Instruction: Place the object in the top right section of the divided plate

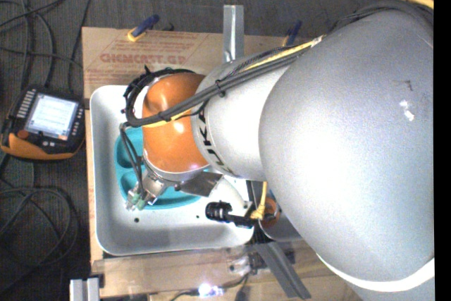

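Most of the frame is taken up by the grey arm (338, 151), so you get only a narrow look at the work area. Its orange band (173, 127) sits over the left white bin (106, 222), and the end effector (139, 199) points down toward the lower left of the frame, right over the teal divided plate (125, 155). You cannot tell how far the end effector is opened, nor whether anything sits in it; only a small greenish bit shows at its tip. The object itself cannot be made out. The plate shows as a teal sliver with a raised rim, just left of and under the wrist; its sections are mostly hidden, so judging the top right one from here is uncertain.
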You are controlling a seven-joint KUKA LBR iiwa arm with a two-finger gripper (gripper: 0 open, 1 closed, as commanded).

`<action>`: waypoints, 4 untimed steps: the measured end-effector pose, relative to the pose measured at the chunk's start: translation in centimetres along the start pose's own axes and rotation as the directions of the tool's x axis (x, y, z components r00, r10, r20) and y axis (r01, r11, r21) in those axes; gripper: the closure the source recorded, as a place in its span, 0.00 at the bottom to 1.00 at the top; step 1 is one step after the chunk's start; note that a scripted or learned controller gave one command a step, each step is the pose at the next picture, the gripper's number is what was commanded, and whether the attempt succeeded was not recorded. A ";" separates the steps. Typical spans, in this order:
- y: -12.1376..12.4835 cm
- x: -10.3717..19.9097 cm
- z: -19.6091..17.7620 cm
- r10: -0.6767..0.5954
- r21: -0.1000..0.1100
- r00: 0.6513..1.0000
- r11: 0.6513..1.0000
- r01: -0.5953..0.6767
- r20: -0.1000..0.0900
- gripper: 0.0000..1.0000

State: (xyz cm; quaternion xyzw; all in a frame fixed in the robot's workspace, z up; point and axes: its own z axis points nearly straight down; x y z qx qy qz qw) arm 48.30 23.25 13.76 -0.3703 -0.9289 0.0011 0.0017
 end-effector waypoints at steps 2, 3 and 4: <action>-4.0 -5.2 4.2 0.072 -0.033 0.997 0.997 -0.071 0.015 1.00; -7.9 -13.0 -4.6 -0.148 -0.001 0.989 0.989 0.148 0.005 1.00; 2.5 -12.7 -10.5 -0.152 -0.003 0.988 0.988 0.152 0.004 1.00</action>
